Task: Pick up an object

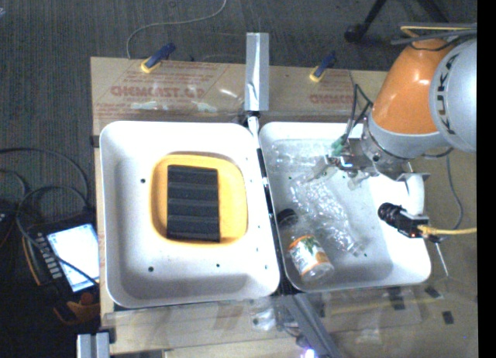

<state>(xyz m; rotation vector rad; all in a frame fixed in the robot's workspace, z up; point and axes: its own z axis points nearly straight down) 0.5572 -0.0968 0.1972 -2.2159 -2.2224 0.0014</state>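
In the right bin (pixel 403 271) lie a crumpled clear plastic wrapper (pixel 324 203), a small jar with an orange and green label (pixel 308 256) near the front, and a small black round thing (pixel 285 215) at the left wall. My gripper (pixel 346 157) hangs low over the back of this bin, at the upper end of the clear wrapper. The arm's grey and orange wrist covers most of it. Nothing can be seen held.
The left bin (pixel 124 217) holds a yellow tray with a black ribbed block (pixel 194 201) in it. A black fitting with a yellow cable (pixel 399 219) sits at the right bin's right side. A metal post (pixel 256 70) stands behind the bins.
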